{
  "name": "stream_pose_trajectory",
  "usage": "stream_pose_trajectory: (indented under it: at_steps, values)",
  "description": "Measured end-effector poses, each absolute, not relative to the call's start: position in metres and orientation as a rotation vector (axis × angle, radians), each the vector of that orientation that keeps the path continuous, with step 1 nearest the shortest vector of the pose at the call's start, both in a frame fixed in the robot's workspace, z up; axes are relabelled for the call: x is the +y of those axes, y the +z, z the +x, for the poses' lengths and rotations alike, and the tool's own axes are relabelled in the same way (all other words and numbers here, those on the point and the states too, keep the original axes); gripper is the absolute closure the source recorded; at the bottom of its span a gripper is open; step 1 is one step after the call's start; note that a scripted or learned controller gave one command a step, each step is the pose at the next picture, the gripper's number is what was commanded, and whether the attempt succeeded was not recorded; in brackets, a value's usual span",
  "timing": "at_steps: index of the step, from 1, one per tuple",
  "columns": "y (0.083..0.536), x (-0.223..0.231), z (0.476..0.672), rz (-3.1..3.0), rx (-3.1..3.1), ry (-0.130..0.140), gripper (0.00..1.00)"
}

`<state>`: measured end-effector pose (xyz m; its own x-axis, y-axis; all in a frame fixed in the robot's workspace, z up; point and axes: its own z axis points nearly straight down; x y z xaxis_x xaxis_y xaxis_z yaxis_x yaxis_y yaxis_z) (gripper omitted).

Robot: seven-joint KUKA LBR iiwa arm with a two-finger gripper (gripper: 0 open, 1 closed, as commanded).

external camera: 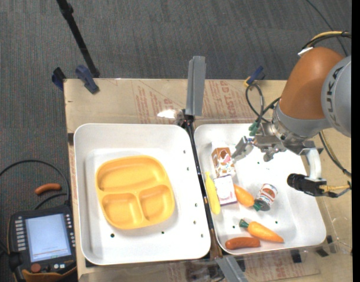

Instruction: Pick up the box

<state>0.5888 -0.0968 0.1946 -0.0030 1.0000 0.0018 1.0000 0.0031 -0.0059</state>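
The small printed cardboard box (223,161), white with red and brown artwork, stands at the left side of my right white bin (312,231), touching a pink-and-white carton (226,190) below it. My claw (243,147) hangs open just beside it; I should straddle its narrow sides, clear of the carton.

Two white bins (86,157) are seen side by side. One yellow divided tray (135,191) is counted, two small boxes (222,161), two carrots (263,230), one banana (212,194), one can (265,195) and one sausage (242,242).
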Motion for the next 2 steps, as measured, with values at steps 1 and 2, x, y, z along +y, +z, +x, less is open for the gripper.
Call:
stream_pose_trajectory:
  at_steps: [1, 2]
  values:
    - [0.198, -0.085, 0.605, -2.435, -1.98, 0.005, 0.0]
    - [0.091, -0.133, 0.503, -2.342, -2.082, 0.006, 0.0]
